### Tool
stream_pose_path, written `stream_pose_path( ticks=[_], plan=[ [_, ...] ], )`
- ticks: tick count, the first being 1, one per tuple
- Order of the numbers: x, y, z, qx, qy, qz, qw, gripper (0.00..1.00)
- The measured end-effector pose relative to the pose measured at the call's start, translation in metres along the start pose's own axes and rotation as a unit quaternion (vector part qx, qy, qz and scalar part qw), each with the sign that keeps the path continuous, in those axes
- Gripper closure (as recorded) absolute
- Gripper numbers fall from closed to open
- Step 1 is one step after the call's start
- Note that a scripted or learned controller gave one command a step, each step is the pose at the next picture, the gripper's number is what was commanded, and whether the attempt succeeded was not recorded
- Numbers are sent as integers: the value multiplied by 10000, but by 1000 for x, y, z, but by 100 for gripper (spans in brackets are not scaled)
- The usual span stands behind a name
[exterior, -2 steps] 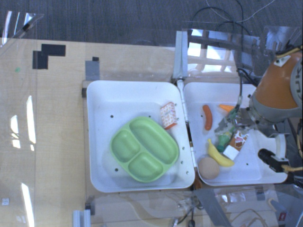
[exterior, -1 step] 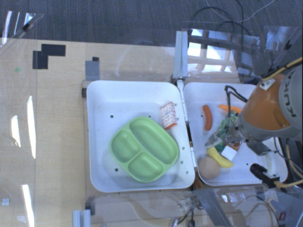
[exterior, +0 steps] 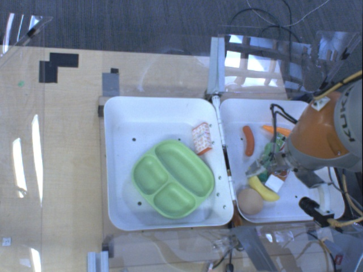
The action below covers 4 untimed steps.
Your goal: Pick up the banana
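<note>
The yellow banana (exterior: 264, 188) lies in the right bin (exterior: 300, 211), near its front left, next to a round tan ball (exterior: 249, 201). My gripper (exterior: 273, 169) hangs just above and behind the banana's right end, under the arm's orange band (exterior: 320, 132). A small white piece (exterior: 275, 183) sits against the banana where the gripper comes down. Nothing visibly lifts the banana off the bin floor.
The right bin also holds a red sausage (exterior: 248, 140), an orange carrot (exterior: 276, 131) and a green item (exterior: 267, 152) by the gripper. In the left bin (exterior: 122, 152) are a green divided plate (exterior: 173, 177) and a small snack packet (exterior: 201, 139).
</note>
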<state>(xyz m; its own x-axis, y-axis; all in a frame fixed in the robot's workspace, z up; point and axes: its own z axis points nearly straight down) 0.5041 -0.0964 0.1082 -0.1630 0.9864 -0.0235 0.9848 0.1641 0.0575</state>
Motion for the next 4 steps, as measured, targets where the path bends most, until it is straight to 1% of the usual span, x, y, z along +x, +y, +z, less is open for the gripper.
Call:
stream_pose_path(
  ticks=[1, 2, 3, 4],
  plan=[
    [-6, -2, 0, 9, 13, -678, 9977, 0],
    [8, -10, 17, 164, 116, -1623, 9865, 0],
    [20, -5, -79, 214, 163, -2346, 9717, 0],
    [20, 5, -103, 222, 167, -2318, 9724, 0]
  ],
)
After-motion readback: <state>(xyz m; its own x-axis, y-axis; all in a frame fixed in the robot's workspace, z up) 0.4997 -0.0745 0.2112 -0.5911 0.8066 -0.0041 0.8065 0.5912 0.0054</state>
